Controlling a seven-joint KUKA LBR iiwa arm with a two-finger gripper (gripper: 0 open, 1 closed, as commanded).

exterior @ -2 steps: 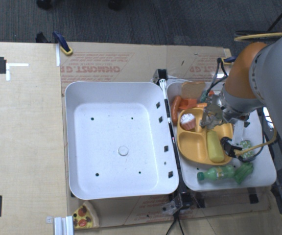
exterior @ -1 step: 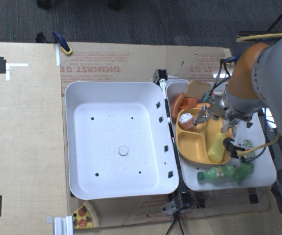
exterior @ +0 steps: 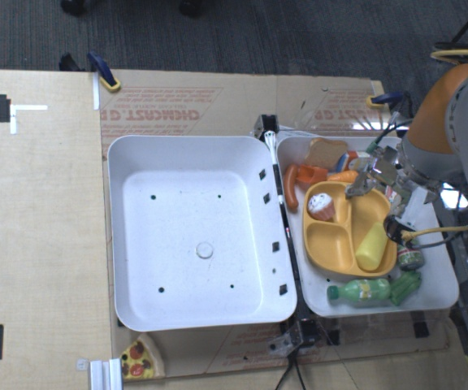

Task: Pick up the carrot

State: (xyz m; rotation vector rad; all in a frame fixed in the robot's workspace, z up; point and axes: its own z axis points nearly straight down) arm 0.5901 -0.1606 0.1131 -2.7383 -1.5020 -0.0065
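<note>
The carrot (exterior: 341,175), a small orange piece, lies at the back of the right bin (exterior: 439,292), just behind the yellow divided plate (exterior: 341,250). My gripper (exterior: 362,182) hangs low over the plate's far rim, right beside the carrot's right end and apparently touching it. The arm's grey wrist and orange band come in from the right and hide the bin's far right corner. I see nothing lifted off the bin floor.
A red-orange toy (exterior: 297,179) and a bread slice (exterior: 328,149) lie near the carrot. The plate holds a white-and-red item (exterior: 321,205) and a yellow piece (exterior: 371,245). A green bottle (exterior: 369,292) lies in front. The left bin (exterior: 128,242) holds a small white disc (exterior: 205,251).
</note>
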